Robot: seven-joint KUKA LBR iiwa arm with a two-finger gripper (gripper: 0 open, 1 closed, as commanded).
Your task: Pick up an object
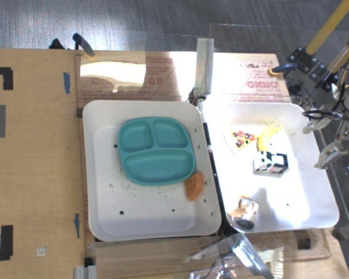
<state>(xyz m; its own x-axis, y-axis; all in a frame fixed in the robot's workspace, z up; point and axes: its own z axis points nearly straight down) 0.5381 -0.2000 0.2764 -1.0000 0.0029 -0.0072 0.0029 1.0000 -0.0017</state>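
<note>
Gripper beside the right bin rim, holding nothing; whether open, cannot tell

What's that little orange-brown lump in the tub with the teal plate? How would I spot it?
Start at the left white bin, which holds a teal divided plate. The orange-brown lump lies at the plate's lower right corner, touching its rim. It is the bin's one warm-coloured thing.

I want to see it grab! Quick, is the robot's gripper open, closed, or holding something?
Grey metal gripper, beside the right shallow white bin: cannot be told.
</note>
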